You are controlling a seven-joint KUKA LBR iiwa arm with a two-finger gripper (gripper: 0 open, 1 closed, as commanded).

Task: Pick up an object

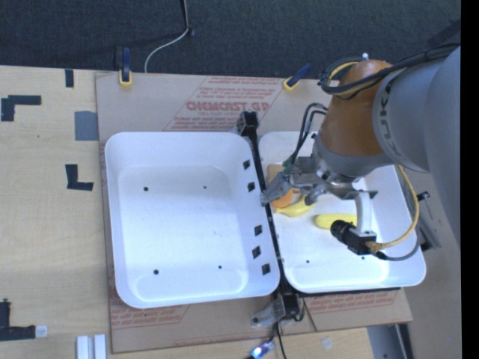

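Low over the right bin's [389, 275] left side, the gripper [288, 193] touches an orange object [284, 198]; its opening and the object's long axis cannot be told.

Even, bright overhead light; mild glare on white bins [179, 223]; soft shadows; slight blur overall, 3 o'clock edge softest.

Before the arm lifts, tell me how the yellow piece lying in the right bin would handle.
The yellow piece looks small and rounded, so probably light and apt to roll or slide on the smooth right bin. It lies flat and long, so unlikely to tip. Stiffness can't be judged.
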